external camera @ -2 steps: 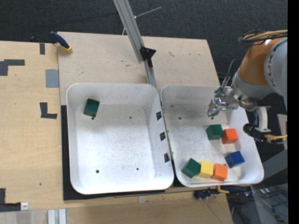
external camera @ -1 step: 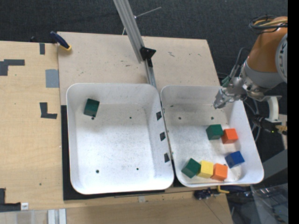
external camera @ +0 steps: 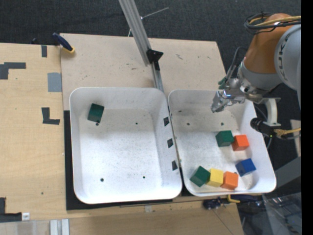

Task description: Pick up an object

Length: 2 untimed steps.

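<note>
The bench [external camera: 29, 131] is the largest surface: flat pale wood-grain board, marked with grey and dark tape pieces, giving the bins a level base. A slanted metal rail [external camera: 134, 21] crosses above it toward the gap between the bins.

The left bin [external camera: 78, 146] and right bin [external camera: 188, 106] sit side by side, rims touching. Both are shallow white trays with rounded corners and speckled floors; I judge the low walls are there to keep loose pieces within my reach.

My arm [external camera: 274, 48] enters from the right, grey shell with a smooth orange band. My gripper [external camera: 218, 104] hangs over the upper part of the right bin, apart from every block. Nothing is visible between its fingers; whether they are spread or pressed together I cannot tell at this scale.

Candidate objects, all small matte cubes:
- Left bin: one lone dark green block [external camera: 96, 112], near the upper left corner.
- Right bin, middle: green block [external camera: 224, 138] touching an orange block [external camera: 240, 142].
- Right bin, lower: blue block [external camera: 245, 166], standing alone.
- Right bin, front wall: a packed row of green cube [external camera: 200, 176], yellow cube [external camera: 215, 177] and orange cube [external camera: 230, 179].

I judge the green block nearest my gripper the easiest target, though its orange neighbour crowds one side.
</note>
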Each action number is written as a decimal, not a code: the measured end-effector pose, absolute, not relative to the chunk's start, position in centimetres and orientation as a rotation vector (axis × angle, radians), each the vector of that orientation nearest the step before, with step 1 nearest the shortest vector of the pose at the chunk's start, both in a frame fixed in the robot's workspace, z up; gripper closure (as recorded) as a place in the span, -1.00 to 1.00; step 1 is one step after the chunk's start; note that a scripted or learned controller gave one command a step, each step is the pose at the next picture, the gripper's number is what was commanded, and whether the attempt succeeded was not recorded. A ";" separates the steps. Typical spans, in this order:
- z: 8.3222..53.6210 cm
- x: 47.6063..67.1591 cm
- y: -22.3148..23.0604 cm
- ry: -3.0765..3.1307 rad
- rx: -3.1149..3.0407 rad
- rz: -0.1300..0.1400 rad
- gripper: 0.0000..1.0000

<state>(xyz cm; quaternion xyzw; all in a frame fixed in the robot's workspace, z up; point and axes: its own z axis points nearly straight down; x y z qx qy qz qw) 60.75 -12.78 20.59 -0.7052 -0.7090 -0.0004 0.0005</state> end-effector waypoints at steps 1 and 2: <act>20.2 62.0 -7.3 -2.228 -2.212 -0.001 1.00; 21.8 62.5 -2.3 -2.228 -2.213 -0.003 1.00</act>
